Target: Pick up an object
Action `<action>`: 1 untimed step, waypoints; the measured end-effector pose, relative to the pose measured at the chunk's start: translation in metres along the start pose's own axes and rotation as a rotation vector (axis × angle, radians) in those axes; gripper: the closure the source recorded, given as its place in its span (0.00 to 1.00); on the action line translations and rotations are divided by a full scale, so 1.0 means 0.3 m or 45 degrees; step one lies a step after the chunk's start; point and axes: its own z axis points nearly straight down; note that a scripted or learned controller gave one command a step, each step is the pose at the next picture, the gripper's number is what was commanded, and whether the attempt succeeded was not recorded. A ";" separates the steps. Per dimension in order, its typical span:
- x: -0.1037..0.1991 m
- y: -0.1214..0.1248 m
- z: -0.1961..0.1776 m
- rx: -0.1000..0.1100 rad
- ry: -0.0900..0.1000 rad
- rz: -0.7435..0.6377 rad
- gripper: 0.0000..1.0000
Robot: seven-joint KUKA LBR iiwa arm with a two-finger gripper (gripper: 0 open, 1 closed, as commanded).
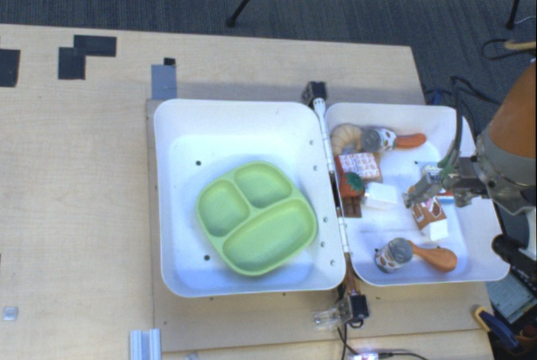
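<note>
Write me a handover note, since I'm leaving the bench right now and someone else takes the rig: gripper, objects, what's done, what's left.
Gripper: low inside the right bin, over its middle; whether it is open or shut cannot be told, and nothing is visibly held.
Right bin: small items lie scattered, among them a white block, a brown-and-white packet just below the gripper, an orange drumstick-shaped toy at the near edge, and a checkered box.
Left bin: a green divided plate lies flat.
Done: arm is down among the items.
Left: a confirmed grasp and lift of one object.
</note>
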 end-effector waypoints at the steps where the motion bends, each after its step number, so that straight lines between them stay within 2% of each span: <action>1: -0.124 0.021 0.398 0.002 0.001 0.001 0.00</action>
